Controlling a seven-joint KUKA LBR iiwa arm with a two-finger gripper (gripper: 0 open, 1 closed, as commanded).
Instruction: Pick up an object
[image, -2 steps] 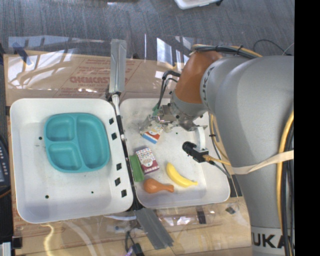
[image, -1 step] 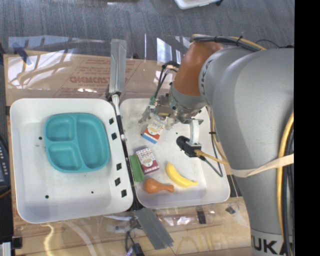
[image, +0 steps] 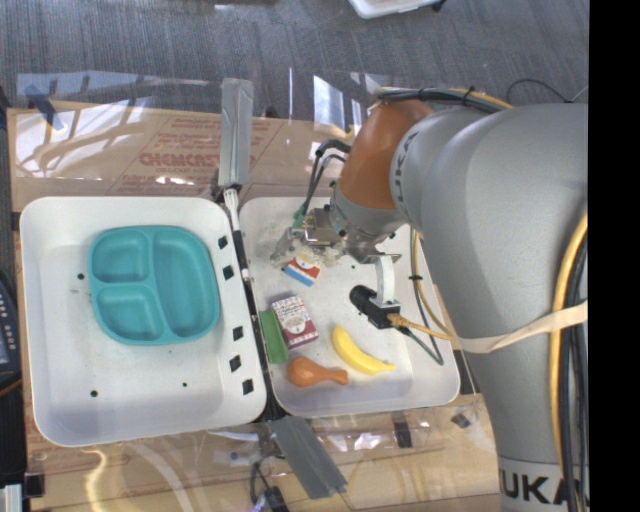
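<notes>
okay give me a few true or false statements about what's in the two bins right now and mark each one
1. The teal divided plate lies in the left bin. True.
2. The banana lies in the left bin. False: it lies in the right bin, near the front.
3. The orange pear-shaped toy lies next to the banana. True.
4. The small carton rests on the teal plate. False: it lies in the right bin, beside a green bar.
5. The arm is over the left bin. False: its gripper is over the right bin, just above a small red, white and blue packet.
</notes>
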